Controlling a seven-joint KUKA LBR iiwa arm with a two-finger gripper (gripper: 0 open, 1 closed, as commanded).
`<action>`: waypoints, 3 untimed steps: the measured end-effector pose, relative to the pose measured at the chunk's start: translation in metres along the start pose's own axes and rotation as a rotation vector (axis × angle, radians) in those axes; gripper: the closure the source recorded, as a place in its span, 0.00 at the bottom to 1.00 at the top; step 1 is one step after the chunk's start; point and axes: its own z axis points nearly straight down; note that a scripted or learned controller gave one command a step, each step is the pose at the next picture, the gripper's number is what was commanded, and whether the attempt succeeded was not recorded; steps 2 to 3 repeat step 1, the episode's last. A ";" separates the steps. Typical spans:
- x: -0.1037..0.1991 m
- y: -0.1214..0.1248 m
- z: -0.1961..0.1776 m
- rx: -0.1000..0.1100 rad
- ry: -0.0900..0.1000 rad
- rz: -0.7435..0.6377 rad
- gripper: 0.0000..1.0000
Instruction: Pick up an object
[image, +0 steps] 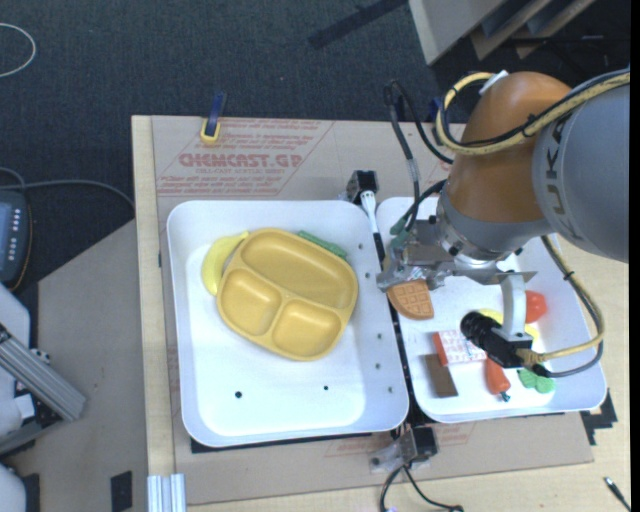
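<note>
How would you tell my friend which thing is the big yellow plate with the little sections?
Look in the left white bin, the one away from the grey and orange arm. The yellow plate lies in its upper half, partly covering something green and another yellow thing. It is the biggest item there, moulded into three compartments.

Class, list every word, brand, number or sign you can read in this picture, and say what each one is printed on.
"CHEMCAST GP": large red letters on the brown board under the bins.
Smaller red lines above and below it on the same board: too small to read.
Print on the small red and white card in the right bin: blurred, not readable.
Part of dark lettering on the grey arm: cut off, not readable.
</note>
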 end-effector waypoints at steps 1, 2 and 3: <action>0.013 -0.007 0.015 0.007 0.001 -0.002 1.00; 0.013 -0.007 0.015 0.007 0.001 -0.002 1.00; 0.013 -0.007 0.015 0.007 0.001 -0.002 1.00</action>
